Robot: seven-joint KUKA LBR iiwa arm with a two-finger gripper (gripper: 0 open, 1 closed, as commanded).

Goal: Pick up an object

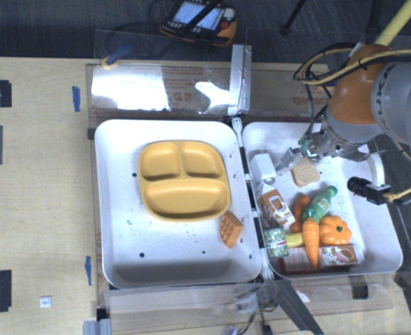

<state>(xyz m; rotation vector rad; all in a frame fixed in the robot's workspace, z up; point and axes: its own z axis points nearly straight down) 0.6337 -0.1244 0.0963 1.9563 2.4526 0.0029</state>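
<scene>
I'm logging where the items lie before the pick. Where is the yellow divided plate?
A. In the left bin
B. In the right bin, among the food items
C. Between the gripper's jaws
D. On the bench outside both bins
A: the yellow divided plate lies flat in the left bin, with a small orange-brown food piece beside its lower right corner.

A yellow three-compartment plastic tray point(184, 180) lies in the left shallow white bin point(114, 208). Just beyond that bin stands a clear plastic sheet point(163, 89); farther back, off the wooden bench point(38, 187), lies a black handheld pendant point(197, 19).
</scene>
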